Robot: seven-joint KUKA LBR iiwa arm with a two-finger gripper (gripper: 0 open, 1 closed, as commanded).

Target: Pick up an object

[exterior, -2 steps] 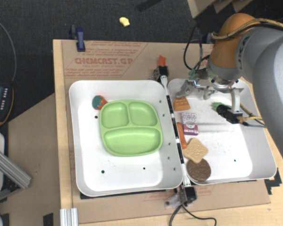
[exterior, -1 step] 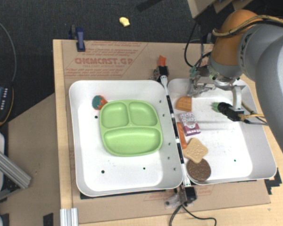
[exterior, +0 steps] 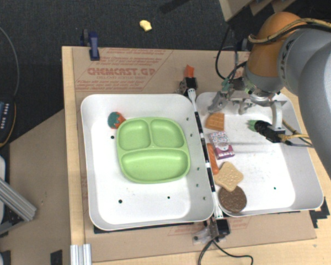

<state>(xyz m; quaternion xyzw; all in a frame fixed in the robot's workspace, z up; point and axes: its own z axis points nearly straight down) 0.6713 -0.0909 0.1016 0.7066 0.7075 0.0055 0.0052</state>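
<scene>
My gripper [exterior: 231, 104] hangs over the back left corner of the right bin [exterior: 298, 192], open, with nothing between its fingers. Just below and left of it lies an orange cracker square [exterior: 215, 120]. Along the bin's left side, going toward the front, sit a pink and purple packet [exterior: 221, 144], a thin orange stick [exterior: 212, 159], a tan cracker [exterior: 229, 175] and a round brown cookie [exterior: 232, 199].
The left bin [exterior: 99, 197] holds a green divided plate [exterior: 152, 149] and a small red and teal ball [exterior: 116, 119] at its back left. Black clips [exterior: 188, 85] sit at the divider between the bins. The arm's orange band [exterior: 270, 43] looms over the right bin's back edge.
</scene>
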